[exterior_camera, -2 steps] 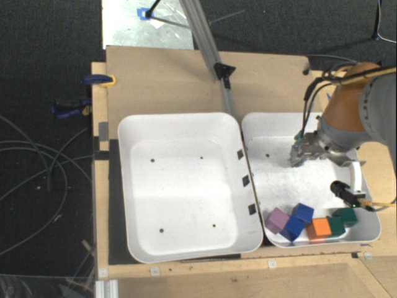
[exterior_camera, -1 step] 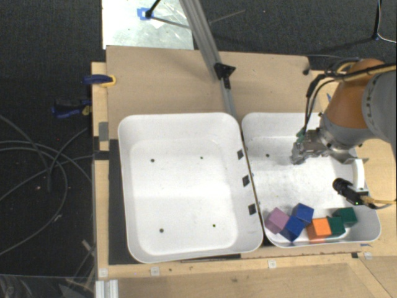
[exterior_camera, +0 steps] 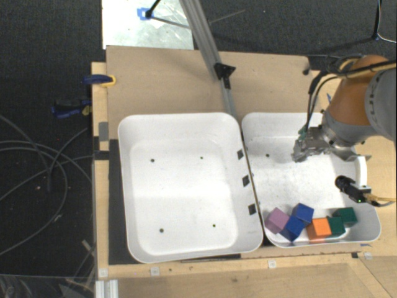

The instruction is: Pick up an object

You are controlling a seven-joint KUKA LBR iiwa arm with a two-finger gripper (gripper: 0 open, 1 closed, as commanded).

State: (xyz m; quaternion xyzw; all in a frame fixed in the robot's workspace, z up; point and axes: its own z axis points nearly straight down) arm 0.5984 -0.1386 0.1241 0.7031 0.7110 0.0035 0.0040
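Hovering over the right bin, the end effector grips nothing visible.

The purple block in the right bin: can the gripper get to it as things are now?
Probably yes. The gripper hangs over the right bin, with bare floor between it and the purple block. A blue block touching it may crowd the fingers.

Blocks crowd the right bin's near corner, tight against its wall. Open floor lies between them and the gripper
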